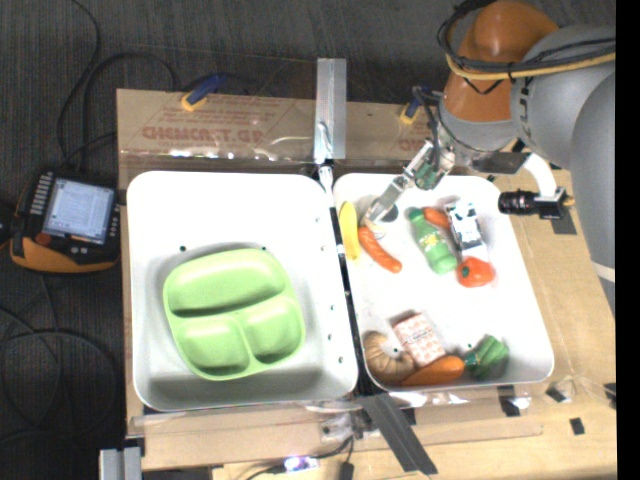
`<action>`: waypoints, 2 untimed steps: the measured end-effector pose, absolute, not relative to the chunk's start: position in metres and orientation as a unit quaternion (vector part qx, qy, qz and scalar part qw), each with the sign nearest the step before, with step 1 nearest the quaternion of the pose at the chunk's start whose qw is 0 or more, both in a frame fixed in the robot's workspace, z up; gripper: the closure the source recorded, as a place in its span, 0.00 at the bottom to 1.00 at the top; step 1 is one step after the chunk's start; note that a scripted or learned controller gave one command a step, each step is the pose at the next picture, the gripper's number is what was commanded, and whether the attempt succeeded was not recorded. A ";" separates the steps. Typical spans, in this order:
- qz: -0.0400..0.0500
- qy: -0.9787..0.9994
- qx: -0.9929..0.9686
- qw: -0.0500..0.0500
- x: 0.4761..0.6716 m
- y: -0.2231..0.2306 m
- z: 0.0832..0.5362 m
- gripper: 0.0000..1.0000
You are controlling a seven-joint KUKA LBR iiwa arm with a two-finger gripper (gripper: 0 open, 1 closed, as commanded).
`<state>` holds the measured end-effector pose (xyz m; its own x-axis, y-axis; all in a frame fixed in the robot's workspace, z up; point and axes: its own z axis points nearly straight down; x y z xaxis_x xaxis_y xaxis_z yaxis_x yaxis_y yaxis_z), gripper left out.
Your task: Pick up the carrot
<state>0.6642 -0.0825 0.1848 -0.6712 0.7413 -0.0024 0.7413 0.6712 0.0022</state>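
Maybe the tool (385, 204) grabs the red-orange thing (381, 251) just beside it, not the carrot (436, 371) far off. Whether the tool is open cannot be told.

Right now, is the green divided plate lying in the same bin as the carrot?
No. The green divided plate lies in the left bin, while the carrot lies in the right bin, near its front edge.
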 end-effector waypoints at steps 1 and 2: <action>-0.001 0.923 0.385 0.001 0.645 -0.124 0.100 0.00; 0.003 0.864 0.503 0.006 0.593 -0.122 0.089 0.00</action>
<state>0.5934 -0.1225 0.0891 -0.4935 0.8697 -0.0066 0.8697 0.4935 0.0109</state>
